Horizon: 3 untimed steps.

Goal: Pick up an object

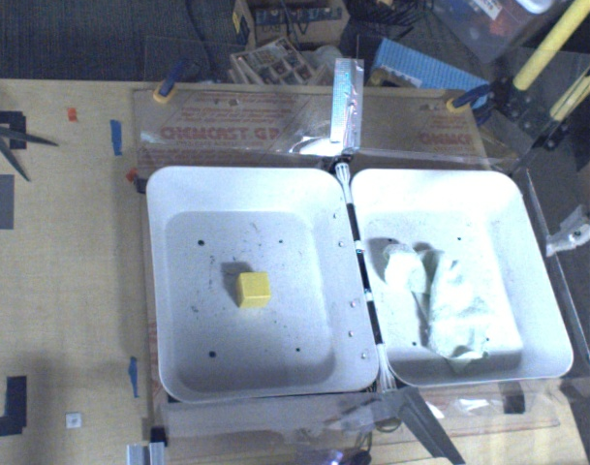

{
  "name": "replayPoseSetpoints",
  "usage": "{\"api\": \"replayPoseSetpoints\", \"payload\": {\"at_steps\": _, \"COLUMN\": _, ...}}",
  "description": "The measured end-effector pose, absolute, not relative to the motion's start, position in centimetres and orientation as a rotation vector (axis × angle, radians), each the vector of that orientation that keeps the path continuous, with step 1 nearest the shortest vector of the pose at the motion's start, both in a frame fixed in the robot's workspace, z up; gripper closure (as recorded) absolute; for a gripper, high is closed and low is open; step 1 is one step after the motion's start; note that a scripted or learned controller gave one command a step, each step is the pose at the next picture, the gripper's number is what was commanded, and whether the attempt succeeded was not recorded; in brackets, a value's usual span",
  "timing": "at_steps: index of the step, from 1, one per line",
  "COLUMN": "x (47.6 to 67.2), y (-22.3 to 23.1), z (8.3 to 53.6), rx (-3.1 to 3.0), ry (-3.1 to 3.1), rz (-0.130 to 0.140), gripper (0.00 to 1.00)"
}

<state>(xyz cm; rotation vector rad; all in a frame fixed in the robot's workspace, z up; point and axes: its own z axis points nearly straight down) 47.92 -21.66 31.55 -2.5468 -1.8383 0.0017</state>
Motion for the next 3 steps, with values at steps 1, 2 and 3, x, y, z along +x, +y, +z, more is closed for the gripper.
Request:
{"api": "replayPoseSetpoints", "payload": {"at_steps": 1, "x": 47.92, "y": -21.65, "z": 31.55, "rx": -2.547, "ry": -1.839, "rz": 0.002, "gripper": 0.0}}
{"api": "replayPoseSetpoints", "payload": {"at_steps": 2, "x": 47.92, "y": -21.65, "z": 31.55, "rx": -2.547, "ry": -1.839, "rz": 0.002, "gripper": 0.0}}
{"api": "replayPoseSetpoints", "payload": {"at_steps": 3, "x": 47.93, "y": -21.65, "z": 31.55, "rx": -2.547, "ry": -1.839, "rz": 0.002, "gripper": 0.0}}
